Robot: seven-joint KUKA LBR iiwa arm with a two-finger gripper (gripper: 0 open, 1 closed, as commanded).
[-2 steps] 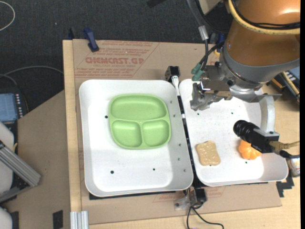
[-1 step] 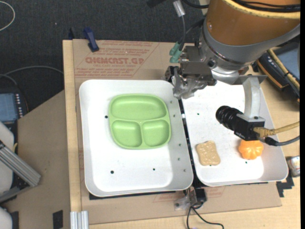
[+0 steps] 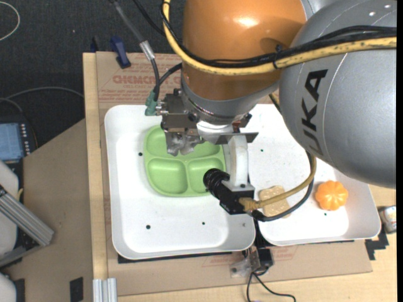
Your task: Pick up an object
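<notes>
Green divided tray point(image 3: 173, 172) lies in left bin point(image 3: 126, 187), toward far right corner. Gripper point(image 3: 182, 142) sits directly over tray's far edge, touching or nearly so. Finger state: cannot tell, wrist blocks view. Orange pumpkin toy point(image 3: 331, 195) in right bin point(image 3: 352, 228), well apart.

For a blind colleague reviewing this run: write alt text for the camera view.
A large grey and orange robot arm reaches down over the left white bin, its gripper just above a green divided tray. In the right white bin sit a small orange pumpkin and a tan piece partly behind a cable.
</notes>
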